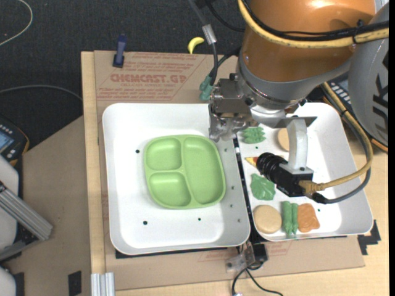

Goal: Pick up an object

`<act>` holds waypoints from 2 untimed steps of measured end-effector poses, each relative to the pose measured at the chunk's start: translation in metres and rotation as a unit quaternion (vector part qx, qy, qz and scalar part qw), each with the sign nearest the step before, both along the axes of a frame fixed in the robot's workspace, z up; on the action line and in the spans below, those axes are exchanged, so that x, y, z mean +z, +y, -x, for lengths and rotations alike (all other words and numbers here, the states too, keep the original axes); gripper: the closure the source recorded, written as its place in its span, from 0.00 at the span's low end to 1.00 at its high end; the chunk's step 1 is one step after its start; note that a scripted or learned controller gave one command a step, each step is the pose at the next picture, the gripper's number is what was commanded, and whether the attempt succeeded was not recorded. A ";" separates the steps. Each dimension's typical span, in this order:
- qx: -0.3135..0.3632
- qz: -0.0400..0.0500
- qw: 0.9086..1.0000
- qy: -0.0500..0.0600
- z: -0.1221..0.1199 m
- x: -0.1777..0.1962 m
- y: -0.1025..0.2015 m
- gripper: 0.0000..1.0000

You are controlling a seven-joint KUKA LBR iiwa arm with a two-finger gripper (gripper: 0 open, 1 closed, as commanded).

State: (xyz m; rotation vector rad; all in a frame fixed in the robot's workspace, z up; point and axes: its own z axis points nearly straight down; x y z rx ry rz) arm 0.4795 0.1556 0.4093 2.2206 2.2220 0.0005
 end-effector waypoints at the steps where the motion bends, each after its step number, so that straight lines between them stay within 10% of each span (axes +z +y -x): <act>1: 0.000 0.000 1.000 -0.001 0.000 0.010 0.001 1.00; 2: 0.001 0.000 1.000 -0.002 -0.001 0.020 0.001 1.00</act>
